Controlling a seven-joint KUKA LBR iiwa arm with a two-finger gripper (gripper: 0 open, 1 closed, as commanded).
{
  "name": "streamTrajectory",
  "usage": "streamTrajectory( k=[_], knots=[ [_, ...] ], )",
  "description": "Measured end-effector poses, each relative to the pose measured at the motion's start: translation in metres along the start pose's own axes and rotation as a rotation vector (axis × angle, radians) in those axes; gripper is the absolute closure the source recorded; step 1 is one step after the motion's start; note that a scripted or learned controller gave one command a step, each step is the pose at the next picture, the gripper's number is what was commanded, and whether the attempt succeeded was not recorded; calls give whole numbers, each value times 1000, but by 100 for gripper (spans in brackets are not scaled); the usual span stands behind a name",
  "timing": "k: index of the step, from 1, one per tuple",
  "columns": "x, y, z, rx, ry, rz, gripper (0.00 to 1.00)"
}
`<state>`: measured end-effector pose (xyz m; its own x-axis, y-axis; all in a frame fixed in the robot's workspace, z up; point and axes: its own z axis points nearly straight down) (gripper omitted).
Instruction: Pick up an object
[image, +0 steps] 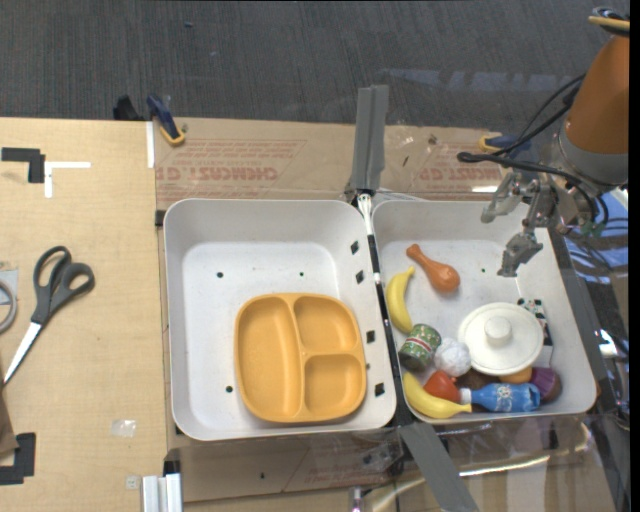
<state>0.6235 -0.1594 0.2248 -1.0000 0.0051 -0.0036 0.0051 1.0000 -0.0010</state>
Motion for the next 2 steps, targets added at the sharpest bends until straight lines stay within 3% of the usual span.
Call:
streamTrajectory(
  k=[1,2],
  knots=[
    [-5,24,131,0,-2,-17,0],
    [6,64,132,0,1,364,0]
  ],
)
